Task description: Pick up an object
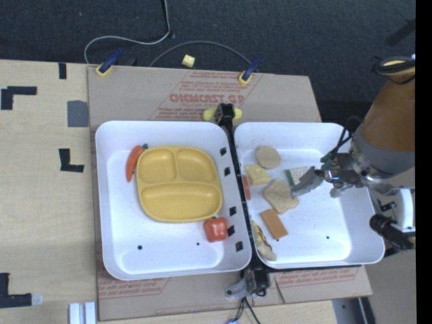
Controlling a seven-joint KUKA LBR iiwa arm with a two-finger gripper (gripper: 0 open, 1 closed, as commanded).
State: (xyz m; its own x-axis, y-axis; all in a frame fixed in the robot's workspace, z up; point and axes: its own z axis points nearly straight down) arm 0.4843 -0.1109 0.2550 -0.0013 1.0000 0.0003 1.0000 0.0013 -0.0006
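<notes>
Gripper [300,185] angled low over our right bin [337,245], its grip state impossible to tell, nosing toward the tan bread piece [279,196] we judge its likeliest pick

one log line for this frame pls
tool low in right bin, beside tan bread-like piece | grasp: not confirmed | left bin: yellow divided plate, carrot, red pepper

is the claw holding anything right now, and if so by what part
Cannot be told. The claw sits low in the right bin, its tip beside the tan bread-like piece, but no object visibly sits between its fingers.
</notes>
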